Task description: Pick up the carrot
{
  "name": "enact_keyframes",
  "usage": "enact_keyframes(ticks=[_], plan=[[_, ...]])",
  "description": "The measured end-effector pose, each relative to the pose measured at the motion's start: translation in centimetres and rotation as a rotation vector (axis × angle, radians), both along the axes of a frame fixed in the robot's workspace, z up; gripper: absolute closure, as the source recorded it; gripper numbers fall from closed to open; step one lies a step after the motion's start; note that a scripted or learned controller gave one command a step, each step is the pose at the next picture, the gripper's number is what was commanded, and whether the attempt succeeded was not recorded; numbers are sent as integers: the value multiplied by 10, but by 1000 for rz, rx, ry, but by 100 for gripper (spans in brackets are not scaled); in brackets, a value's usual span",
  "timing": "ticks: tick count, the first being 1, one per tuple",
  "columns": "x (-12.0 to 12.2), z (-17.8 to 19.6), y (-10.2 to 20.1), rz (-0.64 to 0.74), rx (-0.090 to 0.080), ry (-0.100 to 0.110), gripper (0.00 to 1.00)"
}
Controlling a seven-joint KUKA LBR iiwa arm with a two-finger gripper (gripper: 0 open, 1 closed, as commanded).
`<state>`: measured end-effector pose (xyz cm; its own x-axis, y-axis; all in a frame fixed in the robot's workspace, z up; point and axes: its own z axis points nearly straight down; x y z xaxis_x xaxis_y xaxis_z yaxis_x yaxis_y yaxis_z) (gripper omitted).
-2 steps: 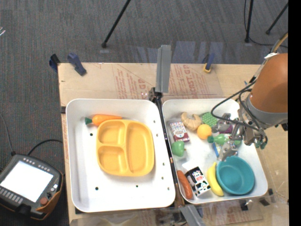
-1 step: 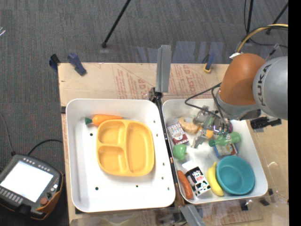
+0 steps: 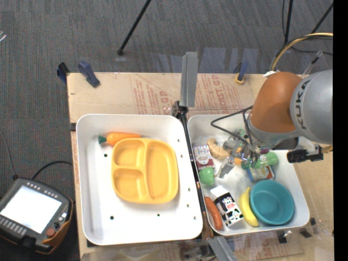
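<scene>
The carrot (image 3: 123, 137) is orange with a dark green stub at its left end. It lies flat in the left bin (image 3: 89, 200), along the far left edge of the yellow divided plate (image 3: 145, 170) and touching it. My gripper (image 3: 230, 163) hangs low over the right bin (image 3: 302, 200), among the items in its middle, well to the right of the carrot. The grey arm with its orange band (image 3: 274, 110) rises behind it. Nothing of the carrot is near the gripper.
The right bin holds a teal bowl (image 3: 272, 202), a banana (image 3: 247, 208), a cow-print carton (image 3: 228, 207), an orange-red sausage (image 3: 213, 212), a green ball (image 3: 206, 175), a red can (image 3: 201, 155) and other small items. A grey post (image 3: 188, 83) stands behind the bins.
</scene>
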<state>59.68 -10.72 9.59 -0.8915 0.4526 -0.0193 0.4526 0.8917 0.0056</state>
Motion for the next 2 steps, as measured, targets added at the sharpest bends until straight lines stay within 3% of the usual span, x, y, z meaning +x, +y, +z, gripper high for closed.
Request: enact_keyframes(ticks=[2], plan=[[19, -4, 10, -59, -5, 11, 0]])
